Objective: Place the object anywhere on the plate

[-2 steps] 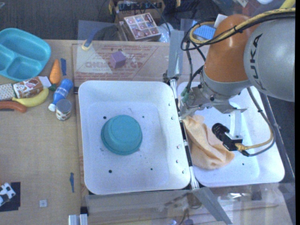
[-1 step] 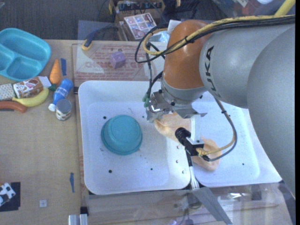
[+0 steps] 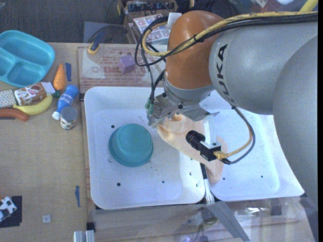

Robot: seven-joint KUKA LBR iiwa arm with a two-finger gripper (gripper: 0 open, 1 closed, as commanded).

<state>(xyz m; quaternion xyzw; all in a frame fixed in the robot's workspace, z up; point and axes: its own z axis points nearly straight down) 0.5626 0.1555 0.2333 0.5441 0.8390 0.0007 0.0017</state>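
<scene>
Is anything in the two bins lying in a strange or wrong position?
Yes. The orange cloth is draped over the divider between the left bin and right bin, not flat in either. The teal plate looks flipped upside down.

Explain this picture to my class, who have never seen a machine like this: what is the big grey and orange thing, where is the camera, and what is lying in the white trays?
The big grey shape with the orange band is a robot arm, reaching in from the right. Its hand hangs low over the seam between two shallow white bins; whether it grips anything cannot be told from here. One fixed camera looks down at a slant from above the bench. In the left bin lies a round teal dish, turned upside down. Under the arm, a pale orange cloth drapes across both bins, with a black connector on a yellow cable over it. Left of the bins sit loose items: a blue divided tray, a toy carrot, a banana and a small bottle.
</scene>
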